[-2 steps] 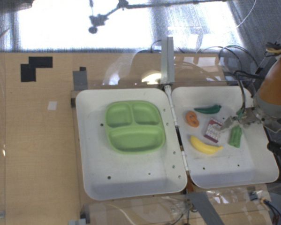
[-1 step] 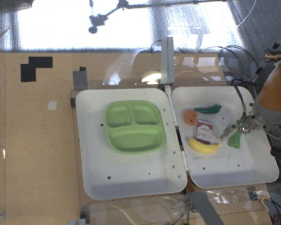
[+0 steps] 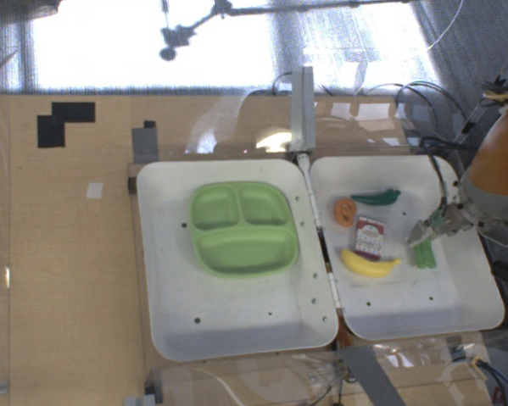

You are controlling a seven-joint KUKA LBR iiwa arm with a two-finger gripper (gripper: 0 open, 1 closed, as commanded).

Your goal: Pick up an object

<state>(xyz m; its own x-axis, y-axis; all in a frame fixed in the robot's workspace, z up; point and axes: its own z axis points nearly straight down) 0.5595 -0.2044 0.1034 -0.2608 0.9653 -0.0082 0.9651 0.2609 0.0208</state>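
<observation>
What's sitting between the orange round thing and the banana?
In the camera view, a small red box lies between the orange round thing and the banana, in the right bin.

Two white bins [image 3: 167, 330] sit on a tan bench [image 3: 62, 276], one holding a light green divided plate [image 3: 242, 227], the other a yellow banana [image 3: 369, 264], a red box [image 3: 369, 237], an orange disc [image 3: 345, 211] and dark green pieces [image 3: 375, 197].

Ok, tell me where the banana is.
The banana lies in the right bin, near its left side, just below the red box and left of the gripper.
</observation>
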